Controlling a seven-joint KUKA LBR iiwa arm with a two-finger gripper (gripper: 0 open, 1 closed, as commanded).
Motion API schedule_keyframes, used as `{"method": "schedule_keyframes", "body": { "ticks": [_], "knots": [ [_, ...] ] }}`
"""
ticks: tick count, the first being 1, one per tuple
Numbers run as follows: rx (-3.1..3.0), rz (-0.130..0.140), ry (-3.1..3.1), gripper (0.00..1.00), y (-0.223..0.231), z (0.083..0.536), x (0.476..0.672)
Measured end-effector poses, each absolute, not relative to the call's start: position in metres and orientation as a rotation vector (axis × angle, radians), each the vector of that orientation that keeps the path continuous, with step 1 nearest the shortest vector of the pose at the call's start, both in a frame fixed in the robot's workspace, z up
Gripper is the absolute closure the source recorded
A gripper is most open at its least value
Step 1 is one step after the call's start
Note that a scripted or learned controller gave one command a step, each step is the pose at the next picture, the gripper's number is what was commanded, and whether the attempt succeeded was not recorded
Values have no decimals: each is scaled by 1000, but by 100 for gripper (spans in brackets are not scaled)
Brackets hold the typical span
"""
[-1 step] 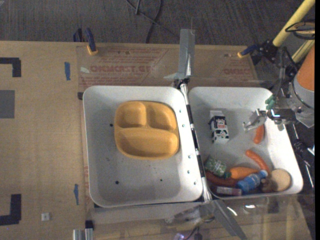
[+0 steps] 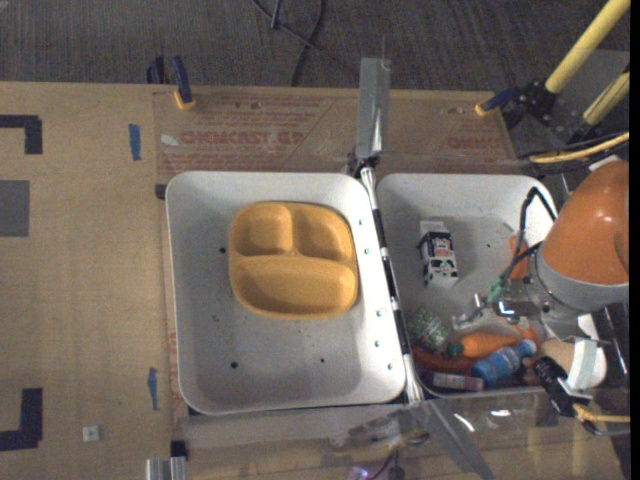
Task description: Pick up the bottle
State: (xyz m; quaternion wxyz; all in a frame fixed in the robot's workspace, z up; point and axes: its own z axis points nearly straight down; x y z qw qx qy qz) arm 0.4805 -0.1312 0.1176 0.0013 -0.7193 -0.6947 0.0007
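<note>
Bottle, small blue plastic point(image 2: 503, 362), lies just below the pincer point(image 2: 500, 306); likely light, slippery; grip mid-body. Pincer state: cannot tell.

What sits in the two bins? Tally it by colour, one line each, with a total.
Yellow: 1, divided plate
Black and white: 1, toy truck
Blue: 1, bottle
Orange: 1, toy carrot
Green: 1, small item
Total: 5 clearly told apart; the pile may hide more.
</note>
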Motion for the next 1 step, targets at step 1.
{"method": "schedule_keyframes", "body": {
  "ticks": [1],
  "knots": [
    [-2263,4,-2173,100,-133,125,480]
  ]
}}
